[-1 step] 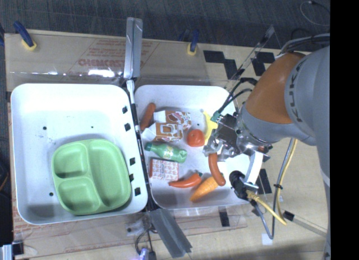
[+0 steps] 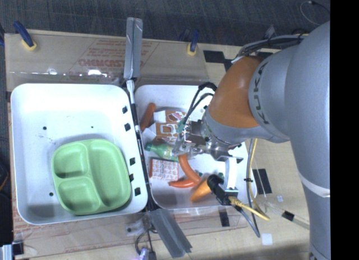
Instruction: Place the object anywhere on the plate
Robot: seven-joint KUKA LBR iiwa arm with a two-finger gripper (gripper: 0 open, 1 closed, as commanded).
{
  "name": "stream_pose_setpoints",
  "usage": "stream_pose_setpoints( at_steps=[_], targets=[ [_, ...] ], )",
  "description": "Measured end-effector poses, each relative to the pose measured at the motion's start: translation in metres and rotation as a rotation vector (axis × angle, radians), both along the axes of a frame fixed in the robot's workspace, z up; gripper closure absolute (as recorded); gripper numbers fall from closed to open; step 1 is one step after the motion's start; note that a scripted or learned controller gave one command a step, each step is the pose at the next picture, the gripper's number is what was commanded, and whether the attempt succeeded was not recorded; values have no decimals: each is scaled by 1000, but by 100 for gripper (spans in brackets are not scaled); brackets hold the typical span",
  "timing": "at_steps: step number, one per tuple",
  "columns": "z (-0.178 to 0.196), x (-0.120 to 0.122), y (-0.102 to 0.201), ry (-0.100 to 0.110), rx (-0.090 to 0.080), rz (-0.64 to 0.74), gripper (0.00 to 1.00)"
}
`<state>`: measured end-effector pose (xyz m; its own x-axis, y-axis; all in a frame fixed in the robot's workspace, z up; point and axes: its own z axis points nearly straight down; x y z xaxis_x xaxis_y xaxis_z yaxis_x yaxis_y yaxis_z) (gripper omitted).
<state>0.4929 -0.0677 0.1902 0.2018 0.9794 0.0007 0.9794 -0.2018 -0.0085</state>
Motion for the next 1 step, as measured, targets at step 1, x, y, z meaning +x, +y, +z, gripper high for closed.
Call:
stream_pose_setpoints(
  at_steps=[1],
  targets=[
    [0,33,64,-2,-3,-179,100]
  ],
)
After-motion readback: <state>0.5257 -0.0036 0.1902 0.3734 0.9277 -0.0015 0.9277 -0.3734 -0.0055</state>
